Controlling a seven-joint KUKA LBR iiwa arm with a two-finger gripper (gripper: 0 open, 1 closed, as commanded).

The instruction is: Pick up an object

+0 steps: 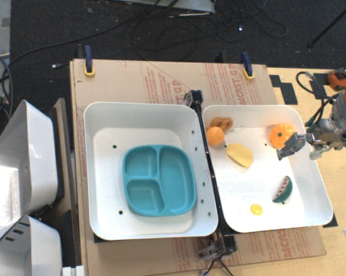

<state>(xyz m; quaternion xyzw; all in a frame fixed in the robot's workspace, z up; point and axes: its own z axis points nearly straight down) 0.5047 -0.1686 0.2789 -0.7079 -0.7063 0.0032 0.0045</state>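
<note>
Orange fruit point(281, 134) just beside end effector point(290, 146)

Both bins, left point(98, 154) and right point(311, 177), looked like smooth white plastic with a faint sheen. The teal divided plate point(159, 180) was matt plastic. Under them lay brown printed cardboard point(161, 79), dull and papery, on the table.

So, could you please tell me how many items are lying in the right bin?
6: a pretzel and orange ball at its far left, a yellow piece mid-bin, an orange fruit by the pincer, a watermelon slice and small yellow disc near the front.
</note>
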